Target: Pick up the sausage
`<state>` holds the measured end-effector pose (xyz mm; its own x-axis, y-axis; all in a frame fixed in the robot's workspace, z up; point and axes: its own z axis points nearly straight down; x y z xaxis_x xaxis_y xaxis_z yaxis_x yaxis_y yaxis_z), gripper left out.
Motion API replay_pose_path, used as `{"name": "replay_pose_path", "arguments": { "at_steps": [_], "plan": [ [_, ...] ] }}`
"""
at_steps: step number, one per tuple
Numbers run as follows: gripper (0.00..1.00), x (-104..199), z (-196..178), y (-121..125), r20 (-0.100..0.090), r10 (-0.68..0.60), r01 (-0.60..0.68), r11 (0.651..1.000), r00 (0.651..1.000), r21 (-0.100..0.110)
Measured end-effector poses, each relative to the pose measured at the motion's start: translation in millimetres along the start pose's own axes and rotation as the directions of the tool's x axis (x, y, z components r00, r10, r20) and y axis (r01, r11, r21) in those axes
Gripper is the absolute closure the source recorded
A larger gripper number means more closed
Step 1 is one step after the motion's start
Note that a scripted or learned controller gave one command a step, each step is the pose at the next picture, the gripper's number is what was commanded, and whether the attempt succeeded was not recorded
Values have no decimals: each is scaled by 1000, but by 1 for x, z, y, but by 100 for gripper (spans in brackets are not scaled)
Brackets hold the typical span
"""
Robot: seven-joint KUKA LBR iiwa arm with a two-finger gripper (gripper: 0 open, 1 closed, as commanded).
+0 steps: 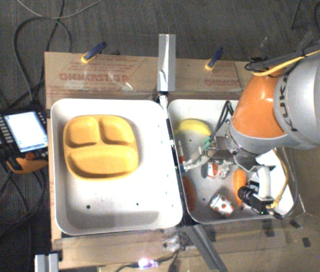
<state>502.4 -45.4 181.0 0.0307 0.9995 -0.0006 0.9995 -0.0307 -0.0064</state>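
The sausage (189,194), a brownish-red oblong, lies against the left wall of the right bin (201,111), near its front. My gripper (210,164) hangs low over the middle of that bin, up and to the right of the sausage and apart from it. A small red and white thing (217,170) sits right under the gripper. The arm's orange band and grey body cover the bin's right half.
A yellow-green round fruit (193,128) lies at the back of the right bin. An orange thing (239,178) and a red and white can-like thing (221,206) lie near the front. The left bin (109,208) holds a yellow divided plate (101,146).
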Motion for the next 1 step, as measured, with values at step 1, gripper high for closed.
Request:
{"name": "replay_pose_path", "arguments": {
  "at_steps": [1],
  "plan": [
    [0, 64, 0, -21, 0, 10, -10, 1000, 1000, 1]
  ]
}}
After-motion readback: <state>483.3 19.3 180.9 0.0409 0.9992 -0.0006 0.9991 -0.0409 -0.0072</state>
